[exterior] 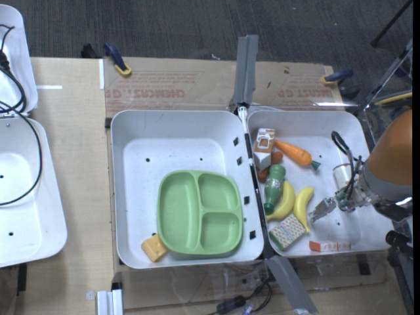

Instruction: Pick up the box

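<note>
A flat box (289, 231) with a speckled pale face lies near the front of the right bin (357, 126). A small white and orange carton (264, 140) stands at that bin's left wall. A thin red and white packet (330, 245) rests by the front rim. My gripper (322, 209) hangs low over the right bin, just right of a banana (302, 205) and up and to the right of the speckled box. It is apart from the box. The arm's orange band (397, 153) is at the right edge.
The right bin also holds a carrot (295, 153), a green bottle (274, 178) and a second banana (283, 202), crowded along its left half. In the left bin (131, 176) lie a green divided plate (200, 212) and a yellow wedge (154, 247).
</note>
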`<state>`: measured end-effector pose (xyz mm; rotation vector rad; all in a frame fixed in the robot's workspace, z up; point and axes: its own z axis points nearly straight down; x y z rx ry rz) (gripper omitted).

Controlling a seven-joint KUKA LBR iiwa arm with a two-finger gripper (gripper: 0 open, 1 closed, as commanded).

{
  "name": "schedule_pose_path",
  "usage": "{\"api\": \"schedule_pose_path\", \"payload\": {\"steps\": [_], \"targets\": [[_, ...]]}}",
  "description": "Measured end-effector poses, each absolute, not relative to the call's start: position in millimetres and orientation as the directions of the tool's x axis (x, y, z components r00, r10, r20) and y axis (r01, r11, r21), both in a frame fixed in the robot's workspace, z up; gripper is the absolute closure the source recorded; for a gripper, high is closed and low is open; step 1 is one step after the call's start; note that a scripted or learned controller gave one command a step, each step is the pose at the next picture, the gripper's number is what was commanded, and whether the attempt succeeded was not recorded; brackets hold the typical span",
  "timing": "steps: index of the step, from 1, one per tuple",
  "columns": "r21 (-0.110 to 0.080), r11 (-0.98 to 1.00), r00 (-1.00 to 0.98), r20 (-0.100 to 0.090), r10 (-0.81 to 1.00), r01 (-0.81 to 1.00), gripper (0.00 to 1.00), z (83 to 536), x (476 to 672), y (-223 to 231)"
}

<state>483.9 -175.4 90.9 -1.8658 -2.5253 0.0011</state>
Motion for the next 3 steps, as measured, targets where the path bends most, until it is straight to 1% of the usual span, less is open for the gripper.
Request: {"api": "schedule_pose_path", "payload": {"steps": [1, 2, 3], "targets": [[0.001, 0.275, -0.275, 0.0, 0.961, 0.961, 0.0, 118.3, 497.8, -221.2], [-0.001, 0.107, -0.107, 0.0, 0.994, 0.994, 0.0, 91.4, 477.5, -143.5], [-0.001, 0.062, -0.062, 0.001, 0.998, 0.998, 0.0, 91.4, 496.6, -207.1]]}}
